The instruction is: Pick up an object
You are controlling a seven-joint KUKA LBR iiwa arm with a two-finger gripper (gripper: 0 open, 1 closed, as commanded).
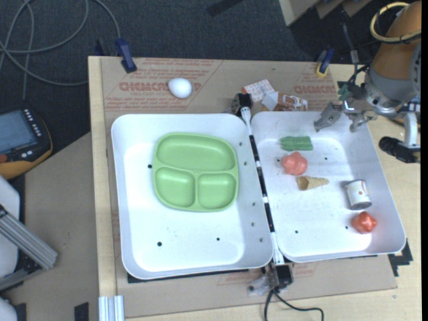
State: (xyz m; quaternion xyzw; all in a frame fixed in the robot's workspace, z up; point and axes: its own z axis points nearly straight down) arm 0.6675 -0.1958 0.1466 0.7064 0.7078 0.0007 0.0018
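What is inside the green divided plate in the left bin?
The green divided plate shows three bare compartments with nothing lying in them. The left bin floor beneath the plate is covered, so that cannot be seen.

We see robotics lab, not home. Evidence around cardboard-topped bench point(107, 179): blue clamps point(124, 54) pinning board's far edge; two white bins point(134, 246) side by side on it, cable point(281, 306) trailing from their near junction. Grey arm with orange band point(394, 52) at bench's right. Looped cables point(47, 39) on dark carpet beyond bench's far-left corner; handheld control pendant point(20, 136) left of bench.
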